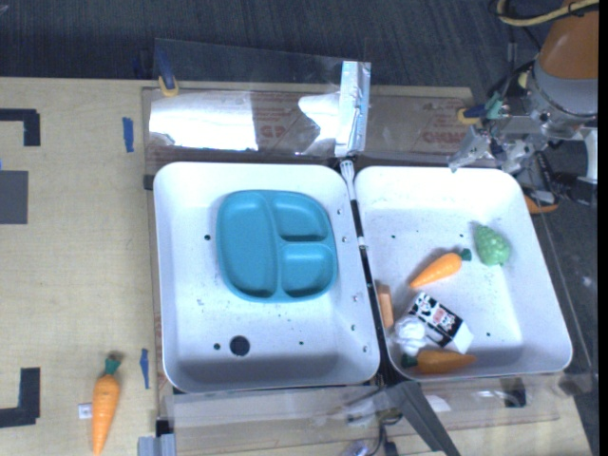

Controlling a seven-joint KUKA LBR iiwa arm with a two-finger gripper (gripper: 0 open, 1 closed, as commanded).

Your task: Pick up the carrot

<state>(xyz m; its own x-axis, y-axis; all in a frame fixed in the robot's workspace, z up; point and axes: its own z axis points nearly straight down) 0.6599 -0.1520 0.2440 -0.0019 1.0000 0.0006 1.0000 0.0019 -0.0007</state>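
Note:
An orange carrot [438,269] with a green tip lies tilted in the middle of the right bin [541,283]. My gripper [486,146] hangs over that bin's far right corner, up and to the right of the carrot and well apart from it. The arm's orange band [574,47] shows at the top right. A second carrot [104,404] lies on the bench outside the bins, at the lower left.
The right bin also holds a green lump [492,245], a black-and-white carton [440,320], an orange piece [444,360] at the front wall and a thin orange stick [385,305] at the left wall. A blue divided plate [277,244] sits in the left bin [180,293].

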